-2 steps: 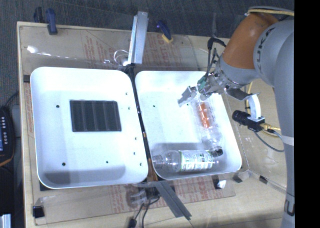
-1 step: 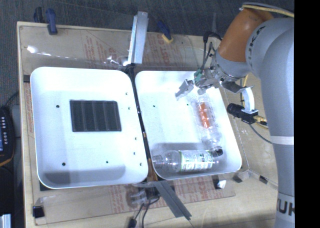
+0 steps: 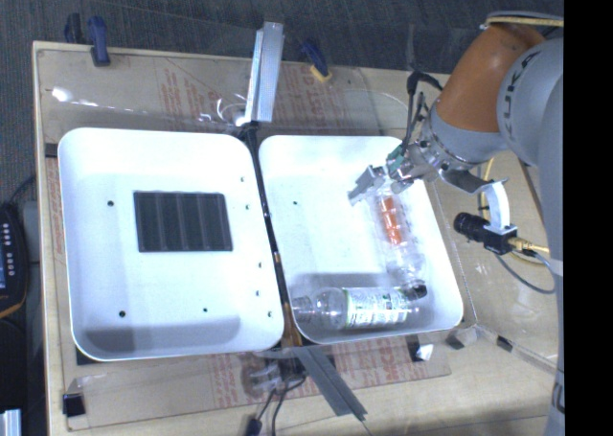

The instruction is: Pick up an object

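My gripper (image 3: 375,181) hangs over the upper right part of the right bin (image 3: 316,175), just above the top end of a clear bottle with an orange label (image 3: 391,223). That bottle lies lengthwise along the bin's right wall, its black cap (image 3: 416,288) pointing to the near side. A second clear bottle with a white and green label (image 3: 359,307) lies across the bin's near end, touching the first bottle near its cap. Nothing shows between the gripper's tips.
A dark grey ribbed rectangular pad (image 3: 183,221) lies flat in the middle of the left bin (image 3: 96,290). A metal bar (image 3: 264,72) stands behind the seam between the bins. Blue clamps (image 3: 97,38) sit on the bench's far edge.
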{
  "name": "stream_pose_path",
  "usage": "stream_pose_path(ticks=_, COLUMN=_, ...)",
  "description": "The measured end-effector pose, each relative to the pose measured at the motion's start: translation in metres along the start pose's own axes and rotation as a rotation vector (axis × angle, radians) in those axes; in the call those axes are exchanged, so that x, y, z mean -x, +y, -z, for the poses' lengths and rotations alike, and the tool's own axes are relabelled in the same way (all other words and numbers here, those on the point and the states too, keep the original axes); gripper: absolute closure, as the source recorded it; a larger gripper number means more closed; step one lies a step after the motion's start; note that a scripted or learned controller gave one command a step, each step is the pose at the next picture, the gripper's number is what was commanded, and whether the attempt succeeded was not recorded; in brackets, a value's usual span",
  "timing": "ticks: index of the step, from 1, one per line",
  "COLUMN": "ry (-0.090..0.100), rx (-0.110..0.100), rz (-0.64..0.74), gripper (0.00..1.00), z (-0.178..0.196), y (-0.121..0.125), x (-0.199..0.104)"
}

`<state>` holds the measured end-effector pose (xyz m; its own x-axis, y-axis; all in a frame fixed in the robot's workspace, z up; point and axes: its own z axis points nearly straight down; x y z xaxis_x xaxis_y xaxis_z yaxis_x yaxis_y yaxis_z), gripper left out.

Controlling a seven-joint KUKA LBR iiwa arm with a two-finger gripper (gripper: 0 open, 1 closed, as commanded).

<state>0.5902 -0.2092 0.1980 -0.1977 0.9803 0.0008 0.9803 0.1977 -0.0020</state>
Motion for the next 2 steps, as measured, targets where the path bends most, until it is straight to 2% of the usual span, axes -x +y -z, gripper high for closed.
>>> stream_pose_path(ticks=1, ry=-0.003, rx=0.003, rz=0.067, gripper=0.00, z=0.012, y=0.019, x=0.004)
stream_pose_path(ticks=2, ry=-0.001, rx=0.001, rz=-0.052, gripper=0.00, z=-0.050, y=0.065, x=0.014)
